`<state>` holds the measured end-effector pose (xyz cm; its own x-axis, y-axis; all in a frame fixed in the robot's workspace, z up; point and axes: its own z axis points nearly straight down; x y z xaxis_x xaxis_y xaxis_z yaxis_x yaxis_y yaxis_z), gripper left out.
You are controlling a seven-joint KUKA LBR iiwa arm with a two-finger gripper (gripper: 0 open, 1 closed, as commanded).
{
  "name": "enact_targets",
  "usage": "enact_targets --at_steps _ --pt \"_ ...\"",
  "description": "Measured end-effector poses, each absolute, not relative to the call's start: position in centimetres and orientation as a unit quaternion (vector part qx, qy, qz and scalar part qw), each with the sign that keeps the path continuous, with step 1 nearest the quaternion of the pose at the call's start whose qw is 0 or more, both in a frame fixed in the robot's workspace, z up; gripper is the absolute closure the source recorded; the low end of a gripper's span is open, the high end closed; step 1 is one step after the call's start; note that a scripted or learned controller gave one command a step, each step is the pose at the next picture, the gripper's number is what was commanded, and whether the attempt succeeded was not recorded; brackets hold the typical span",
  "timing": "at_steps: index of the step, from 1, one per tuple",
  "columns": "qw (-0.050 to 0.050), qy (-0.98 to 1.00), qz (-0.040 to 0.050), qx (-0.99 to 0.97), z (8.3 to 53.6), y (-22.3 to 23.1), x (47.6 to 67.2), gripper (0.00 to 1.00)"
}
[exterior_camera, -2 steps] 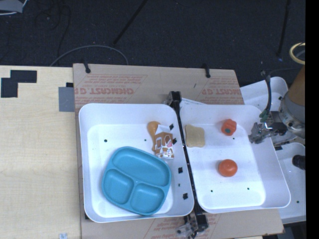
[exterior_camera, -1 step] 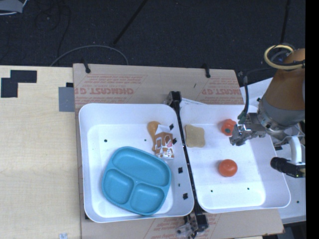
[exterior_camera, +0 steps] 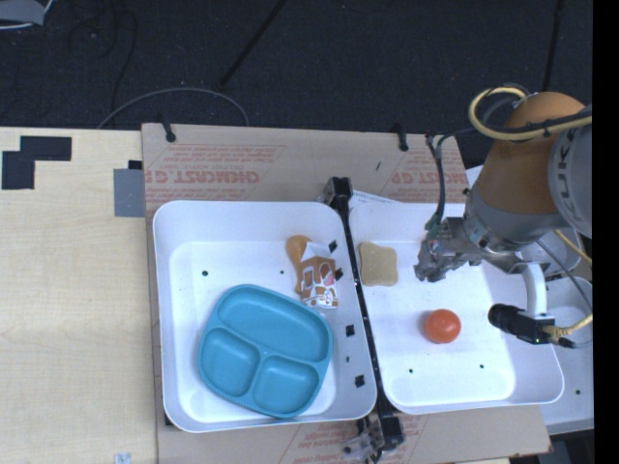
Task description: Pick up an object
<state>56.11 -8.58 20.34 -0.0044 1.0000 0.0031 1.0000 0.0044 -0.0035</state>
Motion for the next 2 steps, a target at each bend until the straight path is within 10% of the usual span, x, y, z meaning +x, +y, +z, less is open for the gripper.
enact_targets --at_steps 2 --pt "0.001 -0.709 0.0005 -0.705 20.7 2.8 56.6 1.0"
